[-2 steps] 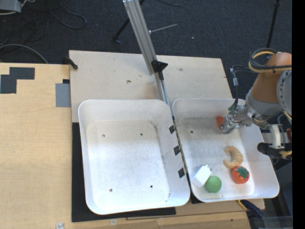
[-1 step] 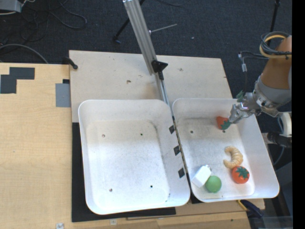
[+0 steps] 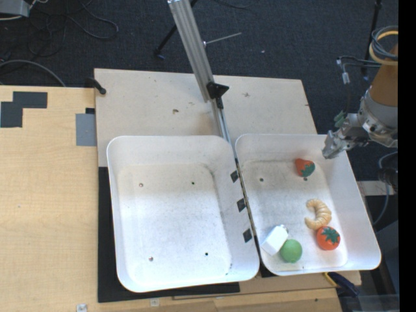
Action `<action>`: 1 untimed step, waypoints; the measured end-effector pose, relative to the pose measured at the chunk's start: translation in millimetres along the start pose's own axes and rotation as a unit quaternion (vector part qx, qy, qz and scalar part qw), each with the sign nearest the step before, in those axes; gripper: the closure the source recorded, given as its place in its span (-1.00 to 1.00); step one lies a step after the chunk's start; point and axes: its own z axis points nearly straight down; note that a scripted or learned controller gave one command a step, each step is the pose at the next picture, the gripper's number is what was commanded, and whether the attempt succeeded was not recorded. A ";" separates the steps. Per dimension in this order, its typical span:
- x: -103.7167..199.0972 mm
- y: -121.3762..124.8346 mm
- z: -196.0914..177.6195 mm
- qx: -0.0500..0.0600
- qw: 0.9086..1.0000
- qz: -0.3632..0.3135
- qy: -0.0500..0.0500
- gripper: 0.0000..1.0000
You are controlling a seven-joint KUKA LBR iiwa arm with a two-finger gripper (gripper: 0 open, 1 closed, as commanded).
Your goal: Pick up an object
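Nearest us, along the right white plastic bin's front wall, we see a round green ball touching a white block, with a red tomato-like toy close by. Just behind lies a curved tan croissant-shaped toy, its long axis running front to back. Farther back sits a small red-and-green strawberry toy, with open floor around it. Our gripper hangs over the bin's far right rim; we cannot tell its fingers' spread. We see the left white bin beside it on the table.

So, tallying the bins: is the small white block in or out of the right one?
In: the small white block lies on the right bin's floor, touching the green ball.
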 end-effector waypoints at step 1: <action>0.4 6.9 -44.9 -0.001 1.000 0.000 0.000 1.00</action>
